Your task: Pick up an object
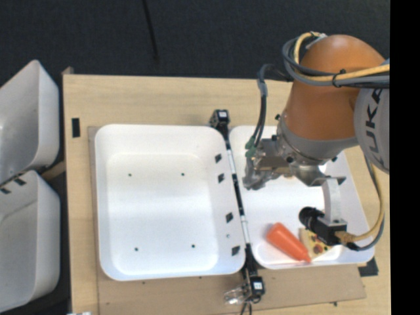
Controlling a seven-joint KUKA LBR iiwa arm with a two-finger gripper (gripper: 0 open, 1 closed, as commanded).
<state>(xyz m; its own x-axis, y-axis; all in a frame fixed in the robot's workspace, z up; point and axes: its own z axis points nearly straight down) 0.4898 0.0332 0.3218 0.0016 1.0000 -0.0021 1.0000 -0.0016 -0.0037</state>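
1. Counter of pale wood carried two shallow white bins side by side, and I saw dark floor around it.
2. On my screen the left bin was on the left side, and the right bin touched it along a middle seam with small black clips.
3. My arm came in from the right, and its big orange band and grey wrist hung over the upper part of the right bin.
4. The claw was low at the left edge of the right bin, close to the seam. The wrist covered it from above, so I could not tell if it was wide or narrow, and I saw no object in it.
5. An orange carrot-shaped object lay in the lower part of the right bin, with its thin end pointing to the lower right. It was well apart from the claw.
6. Just beside the carrot's thin end lay a small pale item with dark spots. I could not say what it was.
7. Two white containers stood left of the counter.
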